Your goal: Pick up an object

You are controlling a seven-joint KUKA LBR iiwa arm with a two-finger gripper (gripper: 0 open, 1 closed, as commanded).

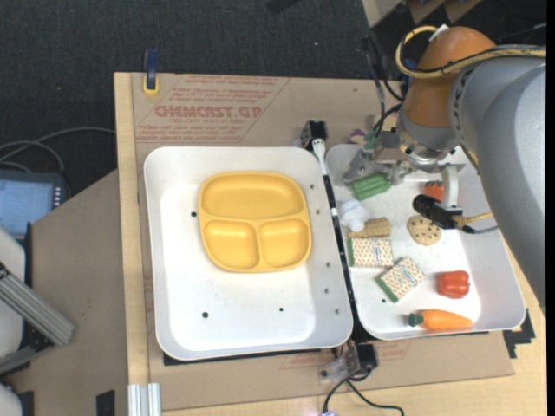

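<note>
1. Two white bins side by side on a brown board (217, 102): left bin (173, 258) and right bin (494, 263), rims touching down the middle.
2. In the left bin, a yellow plate (256, 219), closer to the far edge. Lots of bare white floor around it, most of it by the near edge.
3. Right bin crowded. Close along its left wall: a white bottle (351, 213), a cracker (375, 228) and a packet (372, 251), packed tight in a row.
4. More to the middle: a cookie (423, 230) and a second packet (401, 278), turned at a slant.
5. Near the front edge: a red pepper (453, 282) and, right by the rim, a carrot (442, 320).
6. Some bare floor on the right side of that bin, beside the pepper.
7. Big grey arm (512, 128) over the far right corner of the right bin.
8. Claw (375, 165) at the far left corner of the right bin, close to the wall between the bins.
9. Green block (371, 186) right at the claw, on its near side, just past the bottle.
10. Cannot tell if the block touches the claw.
11. Cannot tell if the claw is open, closed or gripping the block.
</note>
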